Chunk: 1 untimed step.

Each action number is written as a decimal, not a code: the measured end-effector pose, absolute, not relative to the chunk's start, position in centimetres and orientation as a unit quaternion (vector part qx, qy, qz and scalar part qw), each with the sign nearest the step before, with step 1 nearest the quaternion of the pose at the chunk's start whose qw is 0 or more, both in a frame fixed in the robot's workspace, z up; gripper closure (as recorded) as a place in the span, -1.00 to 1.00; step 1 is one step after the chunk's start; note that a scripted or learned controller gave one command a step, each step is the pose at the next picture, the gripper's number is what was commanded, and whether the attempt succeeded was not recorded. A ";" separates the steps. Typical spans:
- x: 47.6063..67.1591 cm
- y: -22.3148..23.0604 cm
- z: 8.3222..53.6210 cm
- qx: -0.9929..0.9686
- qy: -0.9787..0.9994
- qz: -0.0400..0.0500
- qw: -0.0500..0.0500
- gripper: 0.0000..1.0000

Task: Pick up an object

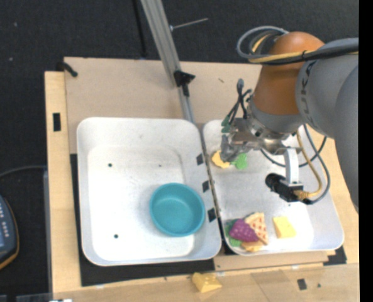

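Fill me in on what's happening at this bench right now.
The arm's gripper is down in the right bin, at its far left corner, over a small yellow piece and a green piece. Whether it has hold of either cannot be seen. Toy food lies at that bin's near edge: purple grapes, a pizza slice and a yellow block. A teal bowl sits in the left bin.

Green toy (pixel 241 162) touching yellow piece (pixel 220 161), right bin
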<state>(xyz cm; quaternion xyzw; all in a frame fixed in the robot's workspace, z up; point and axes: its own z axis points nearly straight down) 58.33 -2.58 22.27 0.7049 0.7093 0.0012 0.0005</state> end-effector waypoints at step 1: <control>58.8 3.4 23.4 0.704 0.710 0.001 0.000 1.00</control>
